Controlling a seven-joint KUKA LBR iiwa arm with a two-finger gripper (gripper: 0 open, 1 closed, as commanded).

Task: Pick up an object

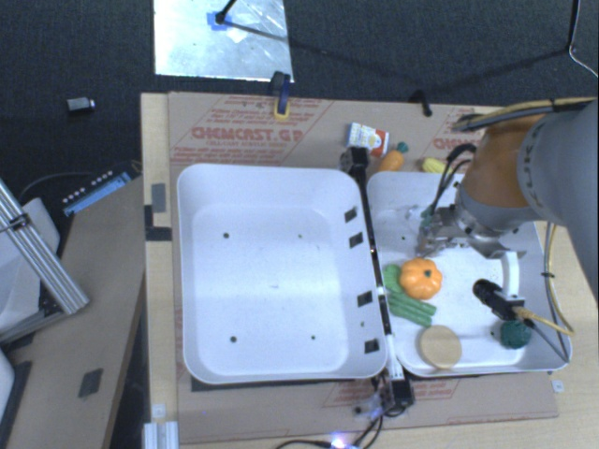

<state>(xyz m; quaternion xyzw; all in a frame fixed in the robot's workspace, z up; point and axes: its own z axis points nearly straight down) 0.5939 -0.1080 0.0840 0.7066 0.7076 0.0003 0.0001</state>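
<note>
From the overhead camera I counted two shallow white bins: the left one (271,279) and the right one (487,355). The right held one orange toy pumpkin (420,278), just below-left of the gripper (432,241); I could not tell its jaw state. Brown cardboard (243,131) lay beneath, on dark carpet (75,36).

A small orange pumpkin (420,278) sits upright in the right bin (398,195), beside green pods (409,306).

Red "CHEMCAST GP" print on cardboard sheet (245,131) under bins.
</note>
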